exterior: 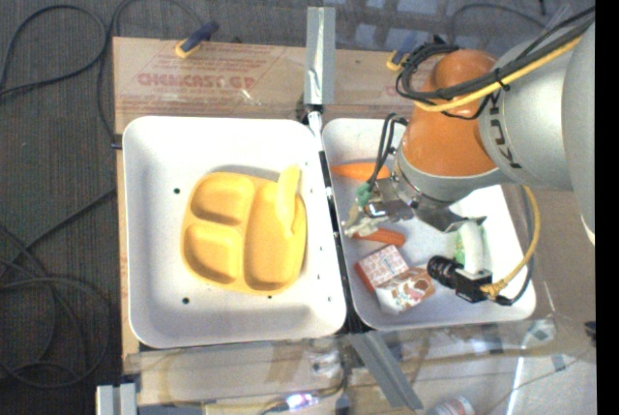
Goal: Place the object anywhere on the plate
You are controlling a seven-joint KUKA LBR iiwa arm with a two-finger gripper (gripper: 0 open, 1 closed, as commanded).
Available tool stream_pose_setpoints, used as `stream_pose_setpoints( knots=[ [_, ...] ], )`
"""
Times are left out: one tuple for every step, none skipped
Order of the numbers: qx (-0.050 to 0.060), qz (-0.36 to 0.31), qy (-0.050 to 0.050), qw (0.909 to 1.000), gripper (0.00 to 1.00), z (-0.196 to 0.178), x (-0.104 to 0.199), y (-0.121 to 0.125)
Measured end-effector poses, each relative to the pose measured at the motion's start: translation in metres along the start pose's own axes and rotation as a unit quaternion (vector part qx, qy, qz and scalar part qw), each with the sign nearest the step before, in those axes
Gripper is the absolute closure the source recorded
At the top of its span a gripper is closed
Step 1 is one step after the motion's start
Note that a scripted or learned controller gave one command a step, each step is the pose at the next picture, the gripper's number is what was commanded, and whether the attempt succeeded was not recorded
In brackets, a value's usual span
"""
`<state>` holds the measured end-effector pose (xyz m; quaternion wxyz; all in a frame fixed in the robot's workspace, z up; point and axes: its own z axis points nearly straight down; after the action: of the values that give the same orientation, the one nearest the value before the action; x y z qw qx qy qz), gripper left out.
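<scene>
gripper: (359,215) low in the right bin (498,202), close to that bin's 9 o'clock wall. The wrist hides it from above, so I cannot tell whether it is open, closed or gripping anything.
task thing (judged): the task names no object. The nearest candidate is a small red-orange piece (389,236) on the bin floor, just beside the gripper at its 4 o'clock. Nothing is visibly held.
long axis of piece: runs roughly 9 to 3 o'clock, tilted slightly.
plate: (224,239) yellow, three compartments, lying in the left bin (155,210).
key relation: the plate lies at 9 o'clock from the gripper, beyond both bins' adjoining walls. Any carry must lift over those walls and travel toward 9 o'clock.
already on plate: a yellow piece (288,192) rests along the plate's 2 o'clock edge, long axis about 12 to 6.
other things, right bin: an orange stick (350,171) at 12 o'clock of the gripper; two red-and-white packets (381,265) (413,290) at 5 o'clock; a green-and-white bottle (471,244) at 3 to 4 o'clock.
arm: one only, so there is no choice of side.
writing: the cardboard sheet (155,55) on the counter reads "CHEMCAST GP" in red. The grey arm (527,137) shows the letters "KU". The print on the packets is too small to read.
</scene>
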<state>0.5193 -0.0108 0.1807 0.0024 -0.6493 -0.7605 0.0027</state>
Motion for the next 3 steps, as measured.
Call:
stream_pose_setpoints(
  knots=[
    [0.001, 0.118, 0.0, 0.993, 1.0, 0.0, 0.07, 0.027],
    [0.0, 0.173, -0.002, 0.9849, 1.0, -0.048, 0.245, 0.013],
    [0.001, 0.18, -0.003, 0.9837, 1.0, -0.037, 0.163, -0.011]
  ],
)
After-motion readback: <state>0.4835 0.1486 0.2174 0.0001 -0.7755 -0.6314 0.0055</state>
